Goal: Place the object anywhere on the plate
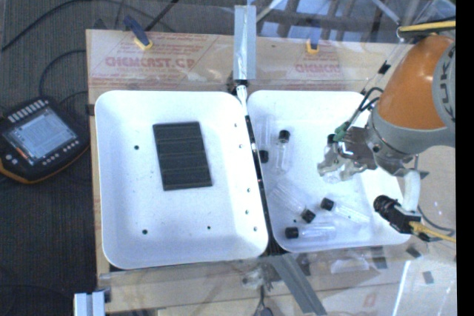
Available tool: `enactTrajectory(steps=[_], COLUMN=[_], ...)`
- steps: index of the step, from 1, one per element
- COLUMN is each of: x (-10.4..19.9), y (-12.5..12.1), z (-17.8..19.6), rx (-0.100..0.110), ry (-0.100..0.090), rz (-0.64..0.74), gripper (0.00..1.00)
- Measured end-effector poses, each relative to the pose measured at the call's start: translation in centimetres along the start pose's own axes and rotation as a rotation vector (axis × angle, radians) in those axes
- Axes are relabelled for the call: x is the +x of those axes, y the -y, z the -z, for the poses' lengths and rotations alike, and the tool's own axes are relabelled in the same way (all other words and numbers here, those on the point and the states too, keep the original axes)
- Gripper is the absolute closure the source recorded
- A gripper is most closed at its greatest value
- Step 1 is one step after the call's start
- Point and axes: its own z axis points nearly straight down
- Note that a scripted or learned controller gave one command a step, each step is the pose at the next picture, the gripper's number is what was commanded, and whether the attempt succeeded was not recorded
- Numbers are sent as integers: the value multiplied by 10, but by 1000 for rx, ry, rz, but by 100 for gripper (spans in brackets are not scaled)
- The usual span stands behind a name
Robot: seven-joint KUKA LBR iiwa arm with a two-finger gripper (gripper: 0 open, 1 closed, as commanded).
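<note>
Gripper [335,159] sits over the right bin [355,103], near its right edge; jaws blurred against the white floor, so cannot tell whether spread or pinching anything. Arm [422,96] hides the bin's far right corner.

Clear vials are faint against the white; mostly their black caps show. One vial [281,148] lies near the bin's left edge, long axis running front to back, cap toward the back. Others [315,222] cluster along the front edge; outlines hard to trace.

Dark ribbed plate [181,155] lies central in the left bin [118,181], long axis front to back.
</note>
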Motion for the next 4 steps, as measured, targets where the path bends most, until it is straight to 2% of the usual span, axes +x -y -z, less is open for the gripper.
enactTrajectory(steps=[1, 2, 3, 4], x=[73, 153, 253, 330], y=[-69, -81, -80, -78], z=[37, -9, 25, -2], rx=[-1, 1, -2, -2], ry=[5, 4, 5, 6], rz=[-34, -74, -62, 113], gripper=[100, 100, 100, 100])
